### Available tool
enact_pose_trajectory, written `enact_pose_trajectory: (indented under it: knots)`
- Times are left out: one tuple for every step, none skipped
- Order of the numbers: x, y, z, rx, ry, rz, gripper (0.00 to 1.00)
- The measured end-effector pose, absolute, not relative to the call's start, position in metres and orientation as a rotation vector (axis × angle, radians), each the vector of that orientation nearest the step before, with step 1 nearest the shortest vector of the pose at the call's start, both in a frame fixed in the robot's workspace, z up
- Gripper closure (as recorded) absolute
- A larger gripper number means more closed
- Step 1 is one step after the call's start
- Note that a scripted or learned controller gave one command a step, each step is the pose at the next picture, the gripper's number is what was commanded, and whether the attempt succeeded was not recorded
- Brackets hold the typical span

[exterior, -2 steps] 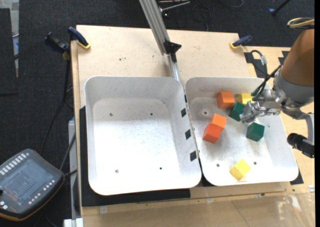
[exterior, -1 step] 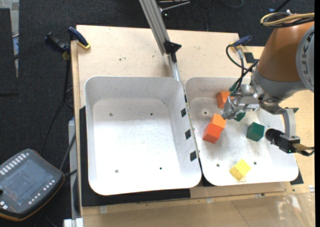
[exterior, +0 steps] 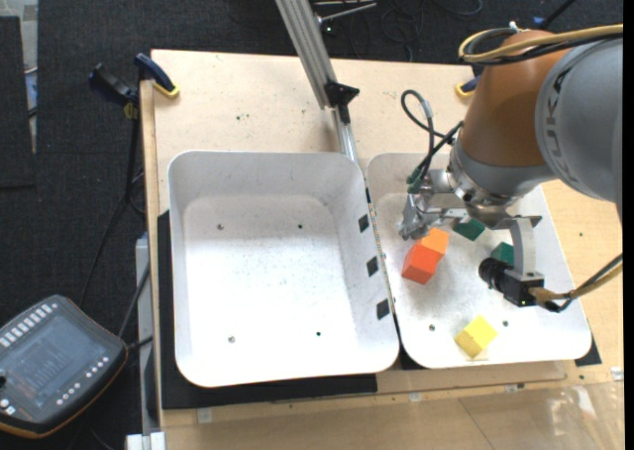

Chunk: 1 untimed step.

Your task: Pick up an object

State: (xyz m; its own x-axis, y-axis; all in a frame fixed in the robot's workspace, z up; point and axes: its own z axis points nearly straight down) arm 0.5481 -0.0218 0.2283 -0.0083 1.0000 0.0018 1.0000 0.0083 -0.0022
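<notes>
You see the arm (exterior: 535, 111) reaching in over the right bin (exterior: 555, 339), with the gripper (exterior: 424, 225) low at the bin's left side — just above the orange block (exterior: 424, 261), which lies on the bin floor right beside the fingertips. Whether the fingers are spread or closed, you cannot tell — nothing shows between them. A yellow block (exterior: 475, 336) sits near the front rim, green pieces (exterior: 470, 230) under the wrist; the left bin (exterior: 267, 260) stands alongside.
</notes>
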Motion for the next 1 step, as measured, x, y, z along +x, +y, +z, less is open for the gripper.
enact_pose_trajectory:
  knots:
    - [0.5475, 0.0430, 0.2294, -2.210, -2.230, -0.003, 1.00]
